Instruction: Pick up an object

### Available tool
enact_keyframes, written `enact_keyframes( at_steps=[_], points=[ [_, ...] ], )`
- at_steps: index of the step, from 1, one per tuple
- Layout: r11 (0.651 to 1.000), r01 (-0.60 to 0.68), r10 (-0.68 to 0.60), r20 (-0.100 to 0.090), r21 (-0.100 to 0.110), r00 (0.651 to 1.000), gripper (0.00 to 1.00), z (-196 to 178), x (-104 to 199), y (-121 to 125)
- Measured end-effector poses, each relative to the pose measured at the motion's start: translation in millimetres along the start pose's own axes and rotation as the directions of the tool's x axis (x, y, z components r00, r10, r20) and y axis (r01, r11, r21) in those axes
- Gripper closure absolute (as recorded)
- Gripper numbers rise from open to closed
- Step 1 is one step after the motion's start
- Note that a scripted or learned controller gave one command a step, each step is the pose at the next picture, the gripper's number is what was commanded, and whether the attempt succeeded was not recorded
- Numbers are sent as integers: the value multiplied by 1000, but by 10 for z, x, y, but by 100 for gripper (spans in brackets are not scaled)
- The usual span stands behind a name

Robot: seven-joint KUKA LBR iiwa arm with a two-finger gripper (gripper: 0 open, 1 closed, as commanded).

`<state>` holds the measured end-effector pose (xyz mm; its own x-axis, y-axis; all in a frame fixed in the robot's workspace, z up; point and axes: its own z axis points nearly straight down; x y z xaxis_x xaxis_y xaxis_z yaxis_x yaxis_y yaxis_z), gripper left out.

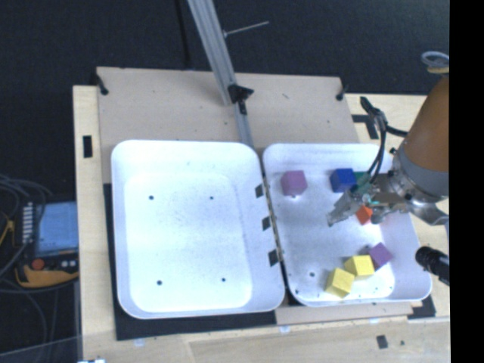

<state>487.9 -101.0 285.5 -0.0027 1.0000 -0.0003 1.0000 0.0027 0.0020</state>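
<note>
Two shallow white bins sit side by side on a pale bench. The left bin (189,225) has smooth, glossy walls with rounded corners and a few small dark dots on its floor. The right bin (302,233) is of the same make and holds the loose objects.

Contents of the right bin, all small blocky pieces with a matte, foam-like look: a pink-purple cube (293,182) in its upper left part; a blue cube (342,179) to the right of that, near the upper edge; a small orange-red block (364,215) at centre right; a purple block (380,255) lower right, touching or just beside a yellow cube (361,265); and a second yellow cube (339,281) near the lower rim.

No legible writing or brand is visible anywhere.

The arm enters from the right of the frame, its orange band (432,127) above a grey wrist, angled down and leftward over the right bin. The gripper (355,206) hangs low above the bin floor, just beside the orange-red block and below the blue cube. Whether its pincer is wide, narrow or holding anything cannot be told; cables and blur obscure it.
</note>
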Motion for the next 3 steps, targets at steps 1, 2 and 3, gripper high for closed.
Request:
enact_keyframes(
  at_steps=[1,2,3],
  points=[
    [1000,-4,4,0,-1,1000,0,0,-3,1],
    [1000,-3,3,0,5,1000,0,419,-23,-16],
    [1000,-3,3,-1,8,1000,0,1047,6,-20]
  ],
)
